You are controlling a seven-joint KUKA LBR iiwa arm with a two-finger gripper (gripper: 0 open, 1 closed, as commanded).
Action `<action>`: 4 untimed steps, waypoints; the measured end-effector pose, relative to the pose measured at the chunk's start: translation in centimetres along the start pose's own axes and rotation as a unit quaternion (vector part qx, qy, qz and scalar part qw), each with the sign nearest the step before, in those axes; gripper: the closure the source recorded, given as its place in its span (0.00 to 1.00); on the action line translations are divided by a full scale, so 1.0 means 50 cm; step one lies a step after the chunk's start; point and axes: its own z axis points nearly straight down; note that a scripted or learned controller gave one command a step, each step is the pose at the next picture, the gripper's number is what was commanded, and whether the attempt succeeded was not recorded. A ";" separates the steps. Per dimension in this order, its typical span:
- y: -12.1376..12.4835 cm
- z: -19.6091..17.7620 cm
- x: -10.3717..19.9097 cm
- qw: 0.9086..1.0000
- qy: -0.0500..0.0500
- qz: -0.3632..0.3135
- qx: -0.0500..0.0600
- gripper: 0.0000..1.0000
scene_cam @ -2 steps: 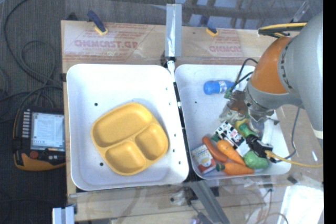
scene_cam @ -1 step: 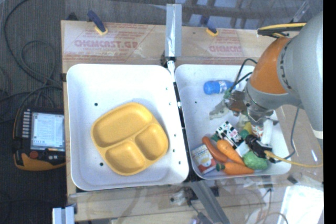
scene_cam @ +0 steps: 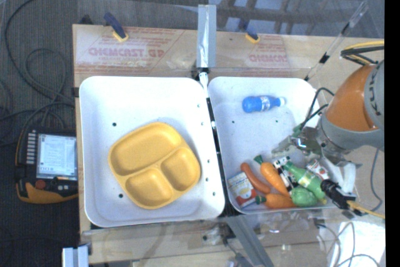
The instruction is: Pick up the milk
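The milk [scene_cam: 239, 187] is a small white carton with red print. It lies at the front left of the right bin [scene_cam: 262, 128], next to a red sausage-shaped toy [scene_cam: 252, 176]. My gripper [scene_cam: 299, 146] hangs low over the bin's right side, above a pile of toy food and about a hand's width right of the milk. Nothing can be made out between its fingers. The grey arm with its orange band [scene_cam: 351, 108] reaches in from the right.
Beside the milk lie two carrots [scene_cam: 272, 177], a green bottle [scene_cam: 306, 177] and a green vegetable [scene_cam: 302, 197]. A blue bottle [scene_cam: 262, 103] lies at the back of the right bin. The left bin [scene_cam: 106, 103] holds a yellow divided plate [scene_cam: 155, 163].
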 end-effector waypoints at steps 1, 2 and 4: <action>-0.049 -0.001 0.026 0.998 -0.003 -0.069 -0.005 0.00; 0.055 -0.036 -0.007 0.982 0.002 -0.186 0.009 0.00; 0.282 0.008 0.024 0.967 0.005 -0.255 0.005 0.00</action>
